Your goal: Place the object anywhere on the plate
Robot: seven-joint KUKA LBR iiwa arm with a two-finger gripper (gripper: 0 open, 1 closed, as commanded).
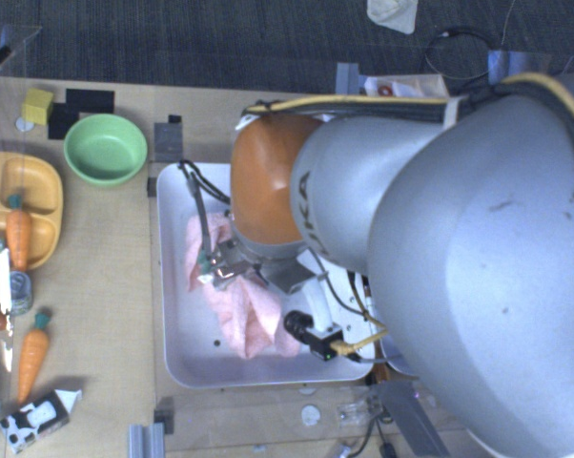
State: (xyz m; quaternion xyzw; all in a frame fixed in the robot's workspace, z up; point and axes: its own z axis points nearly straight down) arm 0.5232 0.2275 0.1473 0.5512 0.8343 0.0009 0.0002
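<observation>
Gripper [232, 267], grip state indiscernible, low over pink cloth [249, 318] inside white bin [173, 256]; placement apparently not yet done.

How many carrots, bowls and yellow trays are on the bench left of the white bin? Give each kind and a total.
Carrots: 2, one on the yellow tray, one on the bench
Bowls: 1, green
Yellow trays: 1
Total: 4

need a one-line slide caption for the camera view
KUKA arm reaches into a white bin over a crumpled pink cloth; green bowl and toy carrots sit alongside.
</observation>
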